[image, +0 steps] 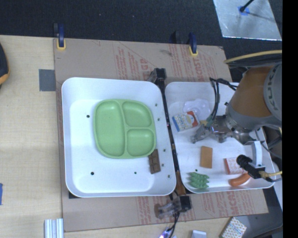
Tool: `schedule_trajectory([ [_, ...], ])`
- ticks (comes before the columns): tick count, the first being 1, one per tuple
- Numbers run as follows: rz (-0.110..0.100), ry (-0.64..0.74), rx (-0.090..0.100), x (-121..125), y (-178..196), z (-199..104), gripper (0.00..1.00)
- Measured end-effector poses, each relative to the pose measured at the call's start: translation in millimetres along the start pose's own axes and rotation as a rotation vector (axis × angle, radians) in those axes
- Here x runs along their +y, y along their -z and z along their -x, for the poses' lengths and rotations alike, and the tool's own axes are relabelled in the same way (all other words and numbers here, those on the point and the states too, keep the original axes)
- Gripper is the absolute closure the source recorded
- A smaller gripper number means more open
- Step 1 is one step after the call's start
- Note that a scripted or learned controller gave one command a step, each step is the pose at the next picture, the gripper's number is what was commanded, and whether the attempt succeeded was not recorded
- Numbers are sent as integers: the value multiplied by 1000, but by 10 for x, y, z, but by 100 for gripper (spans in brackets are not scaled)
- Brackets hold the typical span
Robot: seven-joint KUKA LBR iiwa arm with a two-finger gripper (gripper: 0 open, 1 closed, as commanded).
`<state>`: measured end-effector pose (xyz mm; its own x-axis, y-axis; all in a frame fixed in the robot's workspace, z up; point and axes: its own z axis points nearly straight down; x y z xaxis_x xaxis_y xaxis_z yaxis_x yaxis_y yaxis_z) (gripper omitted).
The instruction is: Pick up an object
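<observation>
The right bin [175,148] holds several small items. These include a white packet with blue and red print [185,120], a crumpled clear wrapper [196,105], a tan block [206,157], a green bumpy toy [199,180], a pink box [232,165] and an orange sausage-shaped piece [239,180]. My gripper [208,138] is low over the middle of this bin, just above the tan block and right of the packet. It is open, and nothing shows between its fingers. The arm's orange band [253,95] reaches in from the right.
The left bin [74,133] carries a green divided plate [124,128], and a small brown piece [154,161] lies near its right rim. A black cable [213,95] loops over the right bin's back. Clamps pin the cardboard underlay at its far edge.
</observation>
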<state>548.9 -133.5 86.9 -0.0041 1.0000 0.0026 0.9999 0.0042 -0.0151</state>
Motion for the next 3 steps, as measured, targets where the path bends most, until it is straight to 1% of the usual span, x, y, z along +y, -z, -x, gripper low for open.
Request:
schedule_trajectory([
  [1,6,0,-1,-352,37,-62,0],
  [2,9,2,-3,-335,145,-44,100],
  [3,23,11,1,-49,1103,-1076,100],
])
